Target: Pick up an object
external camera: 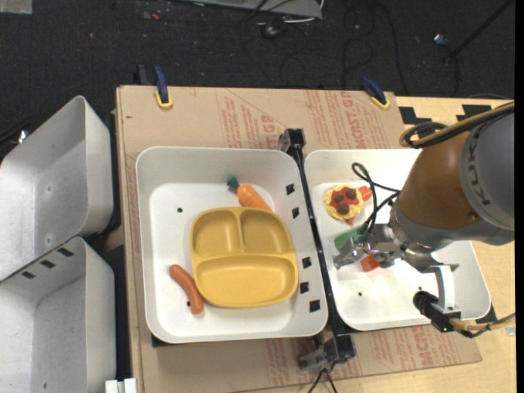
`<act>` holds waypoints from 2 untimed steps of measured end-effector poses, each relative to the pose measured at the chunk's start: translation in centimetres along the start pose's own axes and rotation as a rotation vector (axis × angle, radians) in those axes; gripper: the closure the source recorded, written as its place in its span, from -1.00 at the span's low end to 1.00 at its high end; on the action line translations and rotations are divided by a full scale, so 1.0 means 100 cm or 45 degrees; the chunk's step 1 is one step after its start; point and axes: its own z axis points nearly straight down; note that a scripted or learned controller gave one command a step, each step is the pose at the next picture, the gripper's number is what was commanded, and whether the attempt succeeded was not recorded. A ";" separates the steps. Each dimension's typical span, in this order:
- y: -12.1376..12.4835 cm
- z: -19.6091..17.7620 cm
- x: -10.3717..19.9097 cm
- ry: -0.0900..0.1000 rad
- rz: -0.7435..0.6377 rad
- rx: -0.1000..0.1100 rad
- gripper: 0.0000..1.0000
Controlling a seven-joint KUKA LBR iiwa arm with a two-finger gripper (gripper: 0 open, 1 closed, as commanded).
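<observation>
Right, the arm [458, 191] reaches in from the right, grey body with that orange band bulking over the right bin [471, 305], and its gripper [358, 252] sits low over the bin's left half. How its claw is set I cannot tell; the metal tip is a tangle of grey parts from up here. Just at that tip lies a small green piece [348, 237], and beside it, toward the wrist, a small red piece [370, 262] (both partly tucked under the hardware, so their shapes stay vague). Whether either one is actually gripped, the view does not settle. Above them, near the bin's upper left, a little pizza toy [344, 201] with red toppings lies flat on the white floor, apart from the gripper.

Over in the left bin [155, 219], a yellow divided plate [243, 256] takes the middle. A toy carrot [252, 196] with a green top lies just beyond its upper edge, and a sausage [187, 287] lies slantwise by its lower left corner. Both bins sit side by side on a cardboard sheet [246, 113] covering the bench.
</observation>
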 end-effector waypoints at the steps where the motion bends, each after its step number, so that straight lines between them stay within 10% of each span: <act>1: 0.006 0.013 -0.004 -0.014 0.005 -0.034 -1.00; 2: 0.009 -0.002 -0.009 -0.029 0.012 -0.055 1.00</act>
